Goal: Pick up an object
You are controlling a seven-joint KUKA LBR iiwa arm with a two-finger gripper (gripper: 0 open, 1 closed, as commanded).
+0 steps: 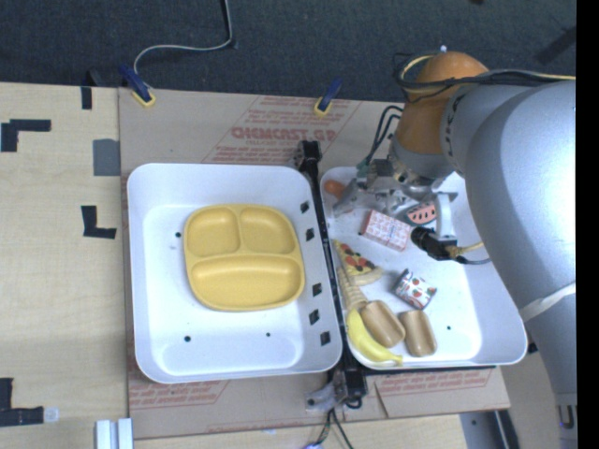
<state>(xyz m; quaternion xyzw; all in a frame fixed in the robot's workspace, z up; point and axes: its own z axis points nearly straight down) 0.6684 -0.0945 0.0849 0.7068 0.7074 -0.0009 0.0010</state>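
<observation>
Robot lab: taped cardboard bench point(253, 134), cables point(187, 45).

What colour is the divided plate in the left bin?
Yellow all over; the divided plate shows clearly in the camera view.

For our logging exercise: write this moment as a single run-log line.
arm: over right white bin | gripper: low at far end, near pink patterned block | yellow divided plastic tray: in left bin | nothing seen held

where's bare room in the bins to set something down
Left bin: bare floor below and left of the yellow divided plate. Right bin: a bare patch at its right, past the small can. Crowded along the divider: banana, buns, pink box.
</observation>
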